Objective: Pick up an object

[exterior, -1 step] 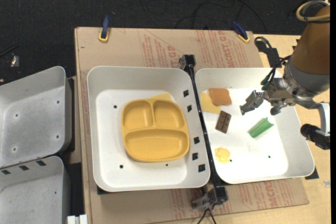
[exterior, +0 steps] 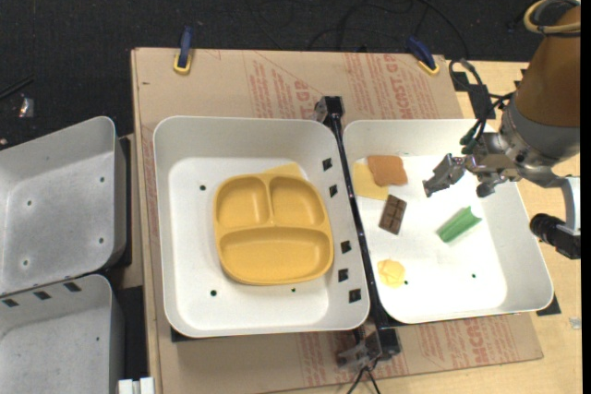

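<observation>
Jaws hang apart w/ nothing between them, above right bin. Nearest target, green block, lies just below, tilted. Risk: misaligned descent nudges block; brown bar nearby may confuse approach.

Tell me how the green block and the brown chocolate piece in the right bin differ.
The green block is bright green and lies toward the bin's right; the brown chocolate piece is dark, flat, gridded and lies nearer the divider. The block looks thicker. Both lie loose on the right bin floor.
</observation>
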Robot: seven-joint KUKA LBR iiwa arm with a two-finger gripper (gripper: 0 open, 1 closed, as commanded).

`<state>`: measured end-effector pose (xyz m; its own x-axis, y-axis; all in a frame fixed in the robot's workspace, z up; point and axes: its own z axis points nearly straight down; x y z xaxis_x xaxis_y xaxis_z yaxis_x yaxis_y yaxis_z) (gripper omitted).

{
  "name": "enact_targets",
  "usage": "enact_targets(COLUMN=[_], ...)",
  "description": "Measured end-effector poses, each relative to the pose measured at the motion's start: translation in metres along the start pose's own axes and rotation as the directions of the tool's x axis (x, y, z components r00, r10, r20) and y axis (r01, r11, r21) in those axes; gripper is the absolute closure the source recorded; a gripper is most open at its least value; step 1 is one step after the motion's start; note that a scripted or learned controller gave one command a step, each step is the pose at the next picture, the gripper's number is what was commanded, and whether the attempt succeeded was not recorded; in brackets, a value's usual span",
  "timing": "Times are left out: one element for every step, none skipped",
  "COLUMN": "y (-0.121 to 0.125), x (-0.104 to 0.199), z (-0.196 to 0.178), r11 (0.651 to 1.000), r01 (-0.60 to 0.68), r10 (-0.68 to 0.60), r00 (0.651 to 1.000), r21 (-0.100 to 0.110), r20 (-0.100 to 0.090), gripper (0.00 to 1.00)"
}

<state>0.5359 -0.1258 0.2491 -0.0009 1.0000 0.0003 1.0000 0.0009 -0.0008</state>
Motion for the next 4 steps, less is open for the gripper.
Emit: enact_targets(y=[0.000,-0.007,-0.008,-0.007], x=[-0.008,-0.002,-0.002,-0.002], z=[0.060,0.108,0.160,0.147], r11=[1.000,1.000,1.000,1.000], r01=[-0.003,-0.003,-0.002,-0.004], r10=[0.003,0.003,0.002,0.004], r00=[1.000,1.000,1.000,1.000], r21=[0.004,0.004,0.004,0.000], r20=[0.000,-0.001,-0.001,0.000], gripper=[0.00,0.00,0.00,1.00])
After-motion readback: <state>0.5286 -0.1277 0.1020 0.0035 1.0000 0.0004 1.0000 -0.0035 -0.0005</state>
